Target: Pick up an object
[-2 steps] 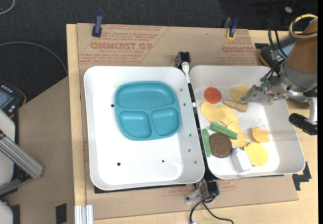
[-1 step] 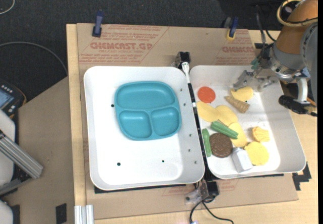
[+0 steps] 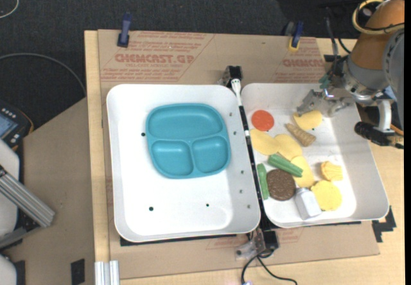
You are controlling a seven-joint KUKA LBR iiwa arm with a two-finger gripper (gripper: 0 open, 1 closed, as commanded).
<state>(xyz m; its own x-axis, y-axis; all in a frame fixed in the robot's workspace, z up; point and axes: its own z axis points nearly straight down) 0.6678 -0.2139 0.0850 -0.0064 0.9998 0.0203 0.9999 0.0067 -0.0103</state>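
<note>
Two shallow white plastic bins sit side by side on a bench topped with brown cardboard printed in red lettering. At the lower right of the frame, the right-hand bin holds a heap of toy food: nearest the camera a small white-and-grey block beside a ridged yellow round, then one dark brown patty disc, one thin green stick along the bin's left wall, a green bean-shaped piece and a small crinkled yellow piece. Behind these lie smooth pale yellow slices, one tan ridged cone and one flat red-orange disc. At the centre left, the left-hand bin carries a single teal plate with rounded corners, divided into three compartments. Farther back in the right bin, the gripper of the grey arm, orange-banded above the wrist, hangs directly over one yellow wedge; its grey fingers are spread apart at the wedge's upper edge, and whether they touch it cannot be told. Two blue clamps pin the cardboard's far edge. Dark carpet with thin cables lies beyond the bench at the upper left.
</note>
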